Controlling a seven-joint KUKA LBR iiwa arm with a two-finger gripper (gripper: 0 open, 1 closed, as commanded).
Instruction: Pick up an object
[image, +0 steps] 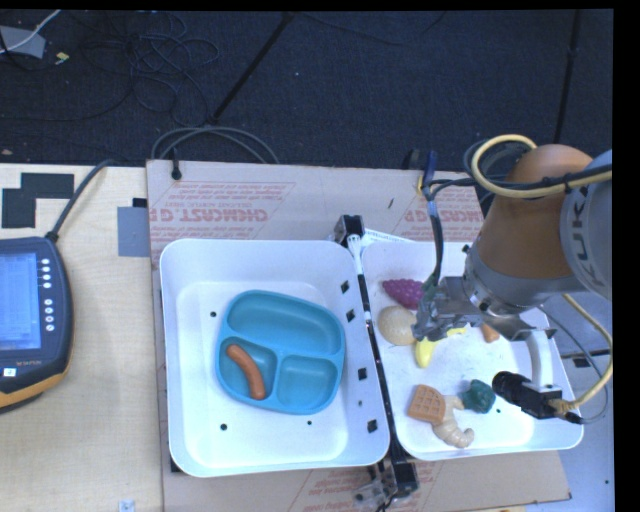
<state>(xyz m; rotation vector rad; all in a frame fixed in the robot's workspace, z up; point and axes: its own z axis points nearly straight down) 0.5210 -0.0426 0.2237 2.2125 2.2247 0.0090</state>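
My gripper (432, 322) hangs low in the right bin (520, 430), near its left side. Right below it a small yellow piece (424, 351) pokes out, touching or nearly touching the gripper. A beige round object (397, 325) sits just to the gripper's left, with a purple bunch of grapes (404, 291) behind it. Nearer the front lie a tan waffle (426, 403), a teal lump (480, 396) and a cream curled piece (455, 432). A small orange bit (490, 335) peeks out beside the wrist.
The left bin (190, 300) holds a blue divided plate (285, 345) with an orange-brown sausage (247, 369) in its left section. A raised divider (362, 345) separates the bins. A handheld control pad (25, 315) lies at the far left.
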